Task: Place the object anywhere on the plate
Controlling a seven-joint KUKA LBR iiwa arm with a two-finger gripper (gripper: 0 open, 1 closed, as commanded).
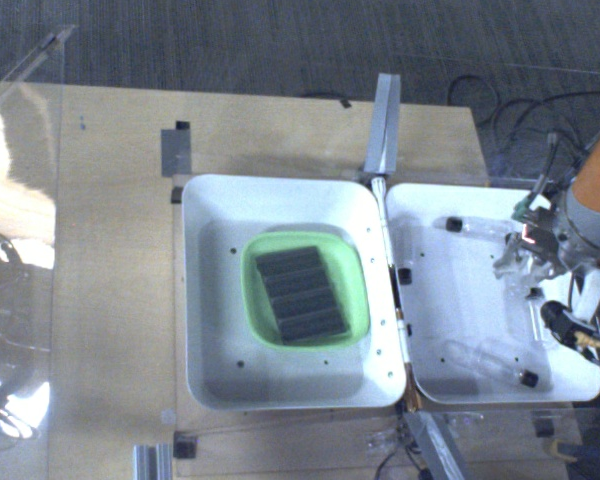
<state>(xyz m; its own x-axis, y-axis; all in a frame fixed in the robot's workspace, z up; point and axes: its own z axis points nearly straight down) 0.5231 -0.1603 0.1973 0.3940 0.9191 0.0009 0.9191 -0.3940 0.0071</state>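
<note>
A dark grey ridged block (300,293) lies flat on the green plate (352,268), which sits in the middle of the left white bin (208,288). The block is slightly tilted and rests fully inside the plate's rim. My gripper (532,268) hangs over the right side of the right white bin (460,303), well apart from the plate and the block. I see nothing held in it. The orange band of the arm (595,193) is at the view's right edge.
Small black bits lie in the right bin at the back (453,225), near the divider (404,275) and at the front right (528,378). A grey metal post (383,123) stands behind the seam between the bins. Cables trail at the back right.
</note>
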